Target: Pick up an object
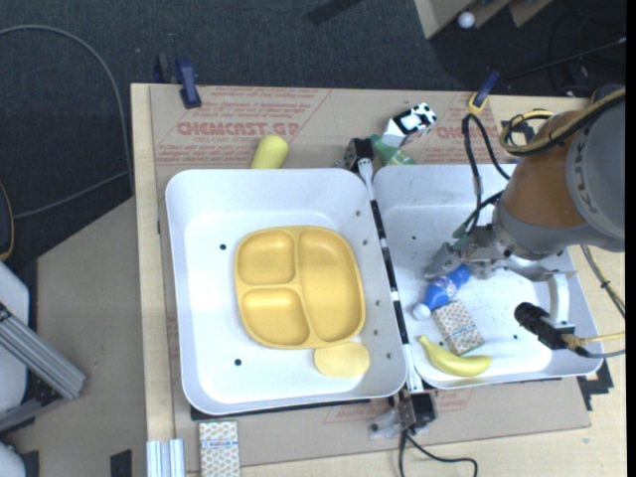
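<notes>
Nothing lifted yet: small blue plastic bottle with white cap (443, 291) lying in right white bin (417, 207), just above patterned box (459, 327). Tool (455, 259) low, touching bottle's upper end; spread or pressed together, cannot tell. Grasp and lift left.

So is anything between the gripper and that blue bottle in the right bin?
Nothing visible. The gripper sits right over the bottle's upper end. The patterned box and banana lie just beyond the bottle's cap end, crowding it but not blocking the approach.
</notes>
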You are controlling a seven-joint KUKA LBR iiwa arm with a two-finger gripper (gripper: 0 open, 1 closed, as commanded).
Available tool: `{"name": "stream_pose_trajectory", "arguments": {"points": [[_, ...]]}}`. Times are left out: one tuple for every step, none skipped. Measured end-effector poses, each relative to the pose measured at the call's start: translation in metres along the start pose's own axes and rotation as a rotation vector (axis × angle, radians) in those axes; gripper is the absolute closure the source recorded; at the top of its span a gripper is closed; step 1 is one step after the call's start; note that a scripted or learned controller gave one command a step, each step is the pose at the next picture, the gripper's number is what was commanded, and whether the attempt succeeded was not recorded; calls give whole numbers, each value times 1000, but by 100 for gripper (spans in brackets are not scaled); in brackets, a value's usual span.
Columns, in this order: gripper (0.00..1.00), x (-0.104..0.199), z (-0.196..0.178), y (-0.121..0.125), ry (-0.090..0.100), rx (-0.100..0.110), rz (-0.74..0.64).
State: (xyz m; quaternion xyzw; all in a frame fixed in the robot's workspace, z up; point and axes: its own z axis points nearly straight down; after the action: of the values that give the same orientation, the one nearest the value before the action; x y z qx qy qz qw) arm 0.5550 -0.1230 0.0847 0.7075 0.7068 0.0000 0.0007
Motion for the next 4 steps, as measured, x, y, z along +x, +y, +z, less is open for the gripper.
{"name": "stream_pose_trajectory", "arguments": {"points": [[0,-15,0,28,0,0,-2],[0,26,0,18,2,3,-2],[0,20,0,-20,2,3,0],[0,15,0,-19,1,2,-1]]}}
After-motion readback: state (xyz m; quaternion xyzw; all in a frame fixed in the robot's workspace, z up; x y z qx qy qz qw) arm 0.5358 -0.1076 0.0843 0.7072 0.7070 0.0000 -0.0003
